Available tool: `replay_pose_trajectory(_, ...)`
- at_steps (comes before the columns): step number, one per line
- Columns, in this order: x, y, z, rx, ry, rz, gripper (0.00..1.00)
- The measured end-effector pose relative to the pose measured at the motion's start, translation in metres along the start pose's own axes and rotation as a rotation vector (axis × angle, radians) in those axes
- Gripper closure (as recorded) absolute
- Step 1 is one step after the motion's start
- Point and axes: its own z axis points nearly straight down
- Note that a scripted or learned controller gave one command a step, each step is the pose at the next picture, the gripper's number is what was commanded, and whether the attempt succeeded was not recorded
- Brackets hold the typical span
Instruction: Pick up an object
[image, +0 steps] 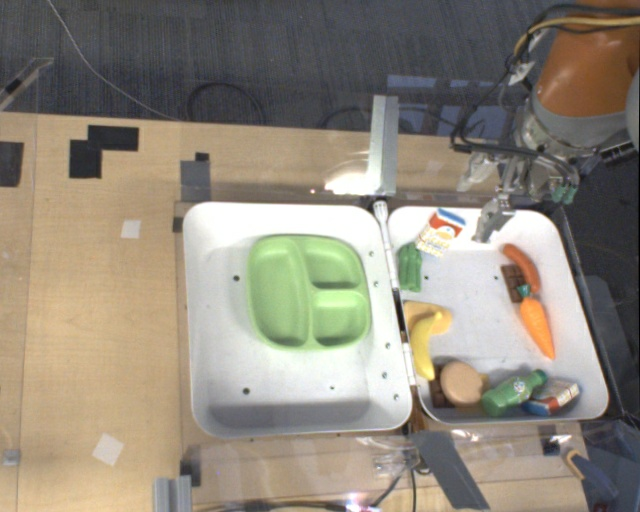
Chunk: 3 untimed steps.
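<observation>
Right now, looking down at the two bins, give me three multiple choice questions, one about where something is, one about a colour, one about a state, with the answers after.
1. Where is the divided tray?
A. In the left bin
B. In the right bin
C. On the bare bench

2. What colour is the bottle lying in the right bin's near corner?
A. Red
B. Green
C. White

3. What state is the carrot in?
A. Gripped in the claw
B. Standing upright on its tip
C. Lying loose on the bin floor

Answers: 1 A, the green tray rests in the middle of the left bin. 2 B, its body is green. 3 C, the carrot lies flat by the right wall, apart from the claw at the far edge.
</observation>
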Motion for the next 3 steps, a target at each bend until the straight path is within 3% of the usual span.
replay_pose_trajectory(1,0.012,-0.043,0.101,-0.001,0.01,-0.021,0.0)
replay_pose_trajectory(2,0.053,-0.078,0.171,0.002,-0.004,0.03,0.0)
replay_pose_trajectory(3,0.1,-0.092,0.17,0.003,-0.002,0.056,0.0)
